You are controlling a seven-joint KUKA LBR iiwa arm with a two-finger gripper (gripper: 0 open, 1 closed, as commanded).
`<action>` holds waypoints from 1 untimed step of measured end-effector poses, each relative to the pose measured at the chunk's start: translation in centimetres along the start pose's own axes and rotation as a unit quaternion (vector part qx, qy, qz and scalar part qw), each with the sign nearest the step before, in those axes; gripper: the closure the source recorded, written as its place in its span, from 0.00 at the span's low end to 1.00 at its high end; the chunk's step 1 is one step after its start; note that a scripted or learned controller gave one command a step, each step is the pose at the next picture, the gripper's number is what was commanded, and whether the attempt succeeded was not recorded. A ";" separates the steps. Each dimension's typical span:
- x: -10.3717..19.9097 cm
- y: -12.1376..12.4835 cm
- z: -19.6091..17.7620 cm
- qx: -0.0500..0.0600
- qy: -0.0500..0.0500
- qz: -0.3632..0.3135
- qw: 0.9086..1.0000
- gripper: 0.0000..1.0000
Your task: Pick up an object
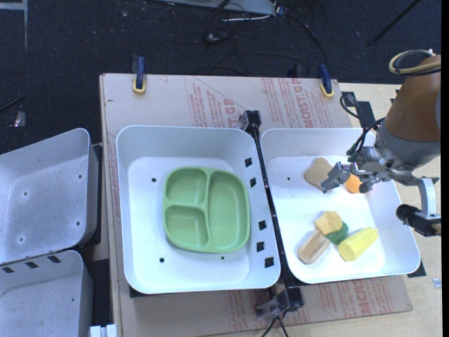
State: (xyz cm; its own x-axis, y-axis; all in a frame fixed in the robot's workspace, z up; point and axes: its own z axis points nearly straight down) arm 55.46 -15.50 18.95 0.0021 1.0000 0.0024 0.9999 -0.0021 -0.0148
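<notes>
**Gripper low in the right bin, over a small orange object**

The gripper [349,176] is down inside the right bin [400,258], near the bin's far right part. Its two fingers stand apart. One grey finger [331,182] points toward the tan rounded piece [317,170], and its tip is just beside this piece. Between the fingers, partly hidden under the gripper, lies a small orange object [353,184]; if the fingers touch it, I cannot tell.

Nearer to the front wall of the right bin there is a group of other things, well apart from the gripper: a yellow block [327,222] touching a small green piece [337,234], a tan oblong piece [313,246] and a yellow corn-like piece [358,243].

In the left bin [140,258], beside the right bin, a green divided plate [208,210] lies flat.
</notes>
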 end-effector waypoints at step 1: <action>0.1 0.3 -0.8 -0.007 -0.001 -0.002 1.000 0.00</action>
State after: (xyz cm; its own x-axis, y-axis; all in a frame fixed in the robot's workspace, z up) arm 55.78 -15.44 19.79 -0.0013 1.0000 0.0002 1.0000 0.0013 -0.0006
